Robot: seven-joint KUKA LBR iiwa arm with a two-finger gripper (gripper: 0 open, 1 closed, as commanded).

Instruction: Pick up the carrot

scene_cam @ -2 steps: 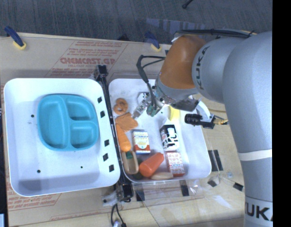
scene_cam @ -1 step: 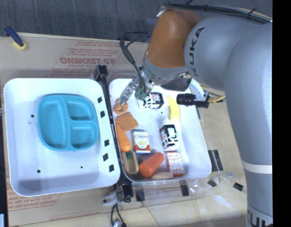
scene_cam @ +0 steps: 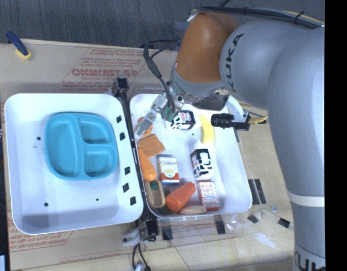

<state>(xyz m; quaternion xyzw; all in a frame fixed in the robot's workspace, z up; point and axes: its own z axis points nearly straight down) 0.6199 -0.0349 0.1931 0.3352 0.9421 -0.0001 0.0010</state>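
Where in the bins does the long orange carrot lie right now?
The long orange carrot lies in the right white bin, along its left wall, below the tan cracker-like piece and left of the small orange-and-white carton.

Arm (scene_cam: pixel 275 95): grey, bulky, entering from the right and bending down and left. Orange band (scene_cam: pixel 202 44) above the wrist, turned toward the camera. Wrist pointed down to the left. Gripper (scene_cam: pixel 149 119): small, metallic, low at the arm's end, angled down-left; finger state not discernible.
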